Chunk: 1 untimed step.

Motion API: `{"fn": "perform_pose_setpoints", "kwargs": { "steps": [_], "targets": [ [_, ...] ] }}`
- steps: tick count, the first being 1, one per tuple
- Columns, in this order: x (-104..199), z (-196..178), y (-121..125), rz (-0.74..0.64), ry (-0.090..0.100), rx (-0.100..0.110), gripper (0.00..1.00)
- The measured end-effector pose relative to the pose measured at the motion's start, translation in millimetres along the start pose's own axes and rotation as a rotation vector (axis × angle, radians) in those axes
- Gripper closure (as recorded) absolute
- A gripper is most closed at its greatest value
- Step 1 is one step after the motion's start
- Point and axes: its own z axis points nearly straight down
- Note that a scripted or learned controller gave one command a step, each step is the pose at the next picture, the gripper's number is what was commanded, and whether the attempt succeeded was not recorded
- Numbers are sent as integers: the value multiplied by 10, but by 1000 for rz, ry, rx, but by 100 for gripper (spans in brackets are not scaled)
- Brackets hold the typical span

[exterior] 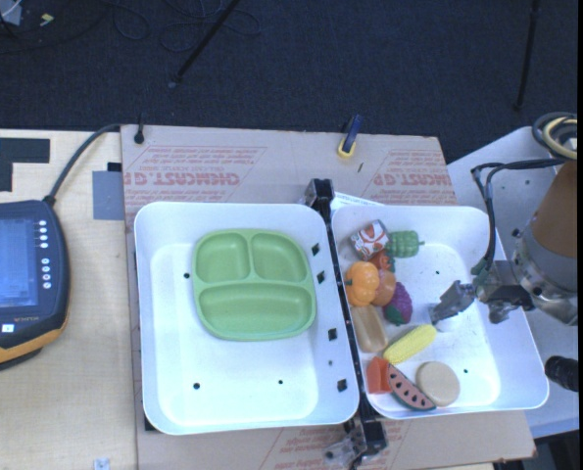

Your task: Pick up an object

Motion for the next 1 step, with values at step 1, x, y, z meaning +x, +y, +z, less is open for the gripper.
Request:
{"fn": "perform_pose_setpoints", "kwargs": {
  "steps": [1],
  "targets": [
    [-2,-39,15,-1,-1,-8,0]
  ]
}}
